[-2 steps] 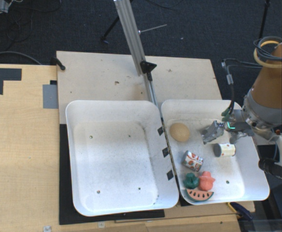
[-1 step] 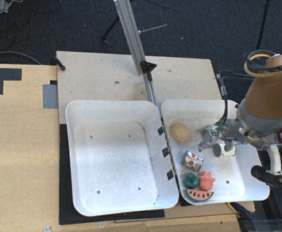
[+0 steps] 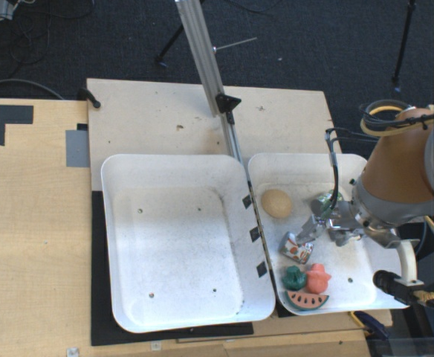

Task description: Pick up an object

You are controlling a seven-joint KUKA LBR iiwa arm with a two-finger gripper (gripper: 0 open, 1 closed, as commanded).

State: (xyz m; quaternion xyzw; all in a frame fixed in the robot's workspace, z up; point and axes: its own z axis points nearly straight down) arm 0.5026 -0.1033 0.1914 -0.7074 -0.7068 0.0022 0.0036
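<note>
My gripper reaches in from the right and hangs low over the middle of the right bin. Just below and left of its tip lies a small silver and red packet, very close to it or touching it. A tan ball rests up and to the left of the gripper, apart from it. Near the bin's front edge sit a green toy, a pink-red toy and a watermelon slice, close together.
The left bin lies beside the right one, with a black-clipped divider between them. A slanted aluminium rail rises behind the bins. The grey and orange arm covers the right bin's right side.
</note>
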